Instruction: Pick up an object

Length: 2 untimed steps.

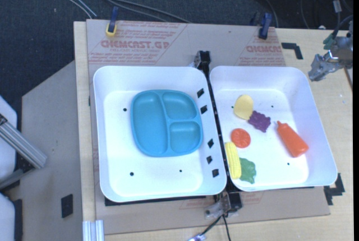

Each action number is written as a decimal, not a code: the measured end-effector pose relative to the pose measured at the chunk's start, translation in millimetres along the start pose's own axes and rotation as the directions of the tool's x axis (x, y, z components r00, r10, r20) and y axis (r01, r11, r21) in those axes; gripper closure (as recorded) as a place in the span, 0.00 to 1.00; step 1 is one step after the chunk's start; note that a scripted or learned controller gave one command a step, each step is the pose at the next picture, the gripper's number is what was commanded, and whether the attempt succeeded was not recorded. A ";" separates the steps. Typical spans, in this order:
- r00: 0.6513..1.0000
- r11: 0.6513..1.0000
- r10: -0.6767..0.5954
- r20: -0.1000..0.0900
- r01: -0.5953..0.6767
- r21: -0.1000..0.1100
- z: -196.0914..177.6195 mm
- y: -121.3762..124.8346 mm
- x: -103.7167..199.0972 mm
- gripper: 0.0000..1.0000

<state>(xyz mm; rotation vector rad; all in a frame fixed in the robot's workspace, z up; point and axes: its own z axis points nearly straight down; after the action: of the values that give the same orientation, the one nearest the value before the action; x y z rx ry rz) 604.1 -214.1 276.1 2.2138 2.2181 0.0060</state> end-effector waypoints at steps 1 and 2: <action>1.000 1.000 0.000 -0.001 0.000 0.003 -20.2 1.1 -0.2 1.00; 1.000 1.000 -0.001 -0.005 0.001 0.010 -8.9 -6.0 42.6 1.00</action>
<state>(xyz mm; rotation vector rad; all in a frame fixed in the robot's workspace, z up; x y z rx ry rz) 597.9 -171.5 284.9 2.2196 2.2272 -0.0005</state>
